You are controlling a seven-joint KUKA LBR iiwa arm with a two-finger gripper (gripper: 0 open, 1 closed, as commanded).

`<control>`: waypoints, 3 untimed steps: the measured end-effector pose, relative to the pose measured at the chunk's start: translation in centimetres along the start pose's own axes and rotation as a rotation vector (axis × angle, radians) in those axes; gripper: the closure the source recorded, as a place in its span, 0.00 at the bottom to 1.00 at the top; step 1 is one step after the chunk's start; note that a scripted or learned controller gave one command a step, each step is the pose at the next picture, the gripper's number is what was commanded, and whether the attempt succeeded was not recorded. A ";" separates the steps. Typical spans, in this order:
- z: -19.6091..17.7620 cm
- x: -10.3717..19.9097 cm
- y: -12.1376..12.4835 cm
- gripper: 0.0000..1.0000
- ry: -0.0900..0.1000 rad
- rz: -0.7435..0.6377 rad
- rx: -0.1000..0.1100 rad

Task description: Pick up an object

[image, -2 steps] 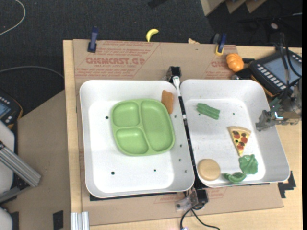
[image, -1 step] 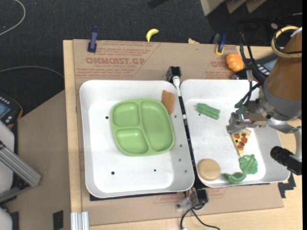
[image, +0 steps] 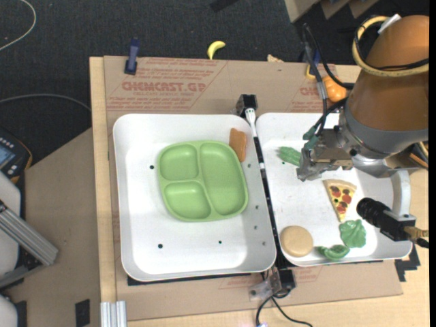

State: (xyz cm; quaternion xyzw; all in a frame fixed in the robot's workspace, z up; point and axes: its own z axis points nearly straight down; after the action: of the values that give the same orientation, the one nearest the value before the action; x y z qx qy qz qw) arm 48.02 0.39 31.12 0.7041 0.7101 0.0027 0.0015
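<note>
I saw gripper (image: 312, 165) low in right bin (image: 286, 131), beside green leaf (image: 289, 156); couldn't tell claw's state.

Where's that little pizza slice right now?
The pizza slice lies in the right bin, just below the gripper, above the green leafy piece.

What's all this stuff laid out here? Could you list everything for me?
Bins: two, white, side by side on the bench.
Divided plate: one, light green, left bin.
Brown piece: one, tan, left bin's right edge.
Pizza slice: one, right bin.
Round bun: one, beige, right bin's near edge.
Leafy pieces: three, green, right bin.
Banana: one, yellow, floor beyond the bench.
Arm: one, grey and orange.
Pincer: over right bin.
</note>
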 end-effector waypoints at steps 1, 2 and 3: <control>-2.9 8.8 0.0 1.00 0.001 -0.001 0.001; 0.5 4.4 0.2 1.00 -0.002 0.013 0.011; -7.3 7.9 0.1 1.00 0.000 0.004 -0.002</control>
State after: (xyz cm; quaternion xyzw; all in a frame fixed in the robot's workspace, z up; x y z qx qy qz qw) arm 47.98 8.27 38.42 0.7056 0.7086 0.0034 0.0022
